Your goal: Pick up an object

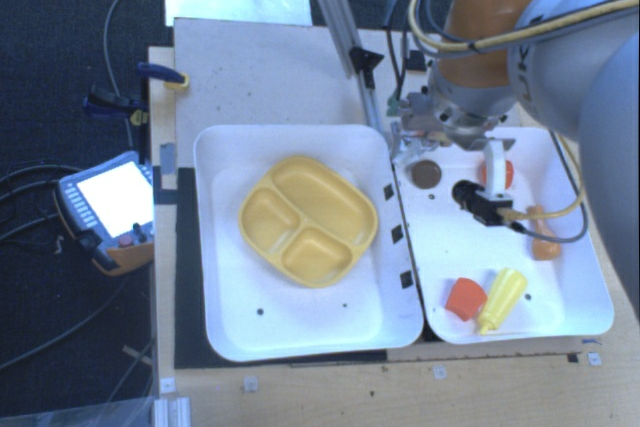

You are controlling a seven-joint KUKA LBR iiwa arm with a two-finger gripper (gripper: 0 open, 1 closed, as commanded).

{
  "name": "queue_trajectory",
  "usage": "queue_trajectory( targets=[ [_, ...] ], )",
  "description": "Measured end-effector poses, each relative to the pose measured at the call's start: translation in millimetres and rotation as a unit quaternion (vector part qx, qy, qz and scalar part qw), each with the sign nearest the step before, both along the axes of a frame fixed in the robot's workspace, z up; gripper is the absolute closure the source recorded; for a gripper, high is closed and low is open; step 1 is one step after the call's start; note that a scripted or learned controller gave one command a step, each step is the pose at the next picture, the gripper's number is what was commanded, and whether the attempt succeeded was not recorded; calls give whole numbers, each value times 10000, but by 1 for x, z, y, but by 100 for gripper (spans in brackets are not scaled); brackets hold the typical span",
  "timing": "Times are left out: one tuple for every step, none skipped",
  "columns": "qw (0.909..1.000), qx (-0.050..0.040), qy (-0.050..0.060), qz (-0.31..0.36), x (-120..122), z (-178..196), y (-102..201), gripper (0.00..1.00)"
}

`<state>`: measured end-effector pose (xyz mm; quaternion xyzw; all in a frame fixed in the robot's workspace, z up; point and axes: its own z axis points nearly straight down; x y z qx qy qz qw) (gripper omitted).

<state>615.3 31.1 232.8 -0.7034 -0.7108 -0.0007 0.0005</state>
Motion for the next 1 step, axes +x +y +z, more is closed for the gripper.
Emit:
queue_trajectory(
  targets=[
    [10000,1,-10,0,6,-8,55,100]
  ],
)
